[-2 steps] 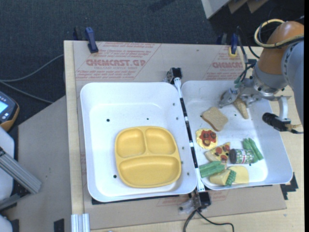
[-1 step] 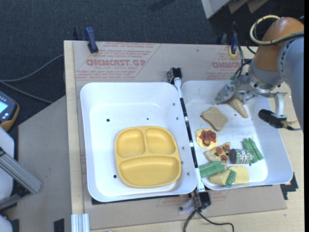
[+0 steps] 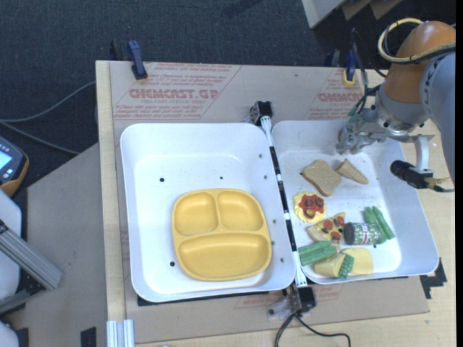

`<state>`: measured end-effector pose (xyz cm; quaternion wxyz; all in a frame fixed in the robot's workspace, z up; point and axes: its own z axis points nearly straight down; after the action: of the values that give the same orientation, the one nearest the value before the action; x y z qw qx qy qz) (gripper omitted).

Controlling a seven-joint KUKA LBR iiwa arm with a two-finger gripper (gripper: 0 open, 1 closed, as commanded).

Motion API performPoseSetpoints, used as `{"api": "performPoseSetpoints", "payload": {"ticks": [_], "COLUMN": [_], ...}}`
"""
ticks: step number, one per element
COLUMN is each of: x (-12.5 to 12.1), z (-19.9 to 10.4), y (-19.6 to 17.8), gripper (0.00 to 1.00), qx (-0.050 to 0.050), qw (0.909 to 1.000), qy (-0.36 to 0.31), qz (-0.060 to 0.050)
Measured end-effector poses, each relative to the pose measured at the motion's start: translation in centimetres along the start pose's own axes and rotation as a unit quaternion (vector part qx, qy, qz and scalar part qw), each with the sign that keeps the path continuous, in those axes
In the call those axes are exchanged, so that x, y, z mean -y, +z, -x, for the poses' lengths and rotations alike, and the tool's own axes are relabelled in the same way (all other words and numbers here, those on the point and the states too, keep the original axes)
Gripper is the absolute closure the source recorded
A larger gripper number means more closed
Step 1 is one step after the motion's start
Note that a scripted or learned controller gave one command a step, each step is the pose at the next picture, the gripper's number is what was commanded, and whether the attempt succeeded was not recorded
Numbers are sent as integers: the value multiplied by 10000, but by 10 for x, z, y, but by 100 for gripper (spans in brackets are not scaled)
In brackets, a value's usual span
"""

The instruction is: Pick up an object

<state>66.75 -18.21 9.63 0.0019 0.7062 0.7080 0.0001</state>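
White plastic bins sit side by side on the table (image 3: 116,100): the left bin (image 3: 145,150) holds a yellow divided plate (image 3: 221,233), and the right bin (image 3: 412,230) holds all the toy food. The end effector (image 3: 354,137) hangs over the upper part of the right bin, toward the upper right of the frame, with the grey arm (image 3: 412,78) and its orange band above it. Whether its grip is released or clenched I cannot tell from this slanted view; nothing is visibly caught in it.

Nearest to it are two bread pieces: a brown slice (image 3: 321,176) just below and left, and a smaller wedge (image 3: 354,171) just below. Further down the frame lies a crowded cluster (pizza slices, a small can (image 3: 362,233), green beans (image 3: 379,222), a pickle (image 3: 317,252) and cheese (image 3: 359,261)), many of them touching.

To my eye the step in hand is choosing and descending on a target. The wedge seems the sensible choice, since it lies apart from the cluster. A good attempt would likely centre over it, straddle its narrow width, and go low enough to catch such a flat piece without scraping the bin floor. The crowded lower items risk a two-object or glancing grasp.
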Motion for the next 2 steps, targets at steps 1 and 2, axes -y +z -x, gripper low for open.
{"api": "performPoseSetpoints", "payload": {"ticks": [1, 2], "x": [0, 25], "z": [0, 27], "y": [1, 12], "gripper": [0, 0], "qx": [1, -12], "qw": [10000, 10000], "qy": [1, 23], "qz": [-7, -28]}}
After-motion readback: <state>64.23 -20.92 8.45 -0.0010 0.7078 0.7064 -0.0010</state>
